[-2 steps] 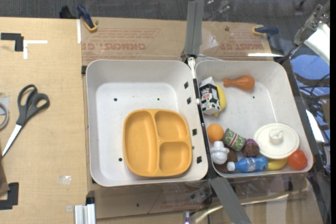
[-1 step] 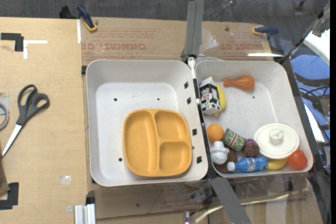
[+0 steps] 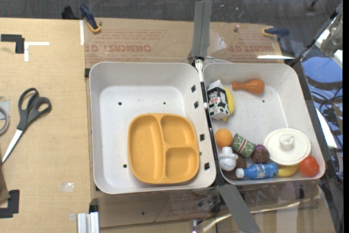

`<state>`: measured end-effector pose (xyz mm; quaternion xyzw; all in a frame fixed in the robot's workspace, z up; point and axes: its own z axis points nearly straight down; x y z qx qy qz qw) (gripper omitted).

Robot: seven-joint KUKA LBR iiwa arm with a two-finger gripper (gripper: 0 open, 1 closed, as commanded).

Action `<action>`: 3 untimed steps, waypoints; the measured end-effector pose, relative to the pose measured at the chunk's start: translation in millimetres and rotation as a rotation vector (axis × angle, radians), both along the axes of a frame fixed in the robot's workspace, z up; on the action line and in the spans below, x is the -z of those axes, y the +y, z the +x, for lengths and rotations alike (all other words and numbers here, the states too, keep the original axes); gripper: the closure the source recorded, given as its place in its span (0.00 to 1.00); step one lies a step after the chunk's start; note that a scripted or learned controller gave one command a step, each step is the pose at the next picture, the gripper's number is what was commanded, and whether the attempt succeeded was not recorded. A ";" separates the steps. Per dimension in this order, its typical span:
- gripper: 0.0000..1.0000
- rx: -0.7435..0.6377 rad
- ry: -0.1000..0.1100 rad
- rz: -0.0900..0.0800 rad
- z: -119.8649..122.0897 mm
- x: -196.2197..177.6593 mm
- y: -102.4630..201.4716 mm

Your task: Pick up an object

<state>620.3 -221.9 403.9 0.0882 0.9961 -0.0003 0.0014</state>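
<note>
Blue bottle (image 3: pixel 260 172) lies just below-left of the white lidded pot (image 3: pixel 287 145) in the right bin (image 3: pixel 297 82), crowded among a red ball (image 3: pixel 309 166), an orange ball (image 3: pixel 223 137) and a milk carton (image 3: pixel 217 102). Well left of the pot, the left bin (image 3: pixel 109 117) holds an orange divided tray (image 3: pixel 163 148). Nothing looks lifted yet. I judge the approach is still to come, and it calls for a target standing apart, such as the orange drumstick (image 3: pixel 248 85) beyond the pot.

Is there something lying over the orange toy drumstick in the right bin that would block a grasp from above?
Nothing visible does. The orange toy drumstick lies alone on the right white bin's floor, apart from the small milk carton to its left.
</note>
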 end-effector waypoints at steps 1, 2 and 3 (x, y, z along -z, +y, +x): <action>1.00 0.070 -0.003 0.000 35.2 -39.3 0.5; 1.00 0.109 0.001 0.001 21.0 26.6 24.5; 1.00 0.073 -0.003 -0.001 31.1 -10.4 -0.2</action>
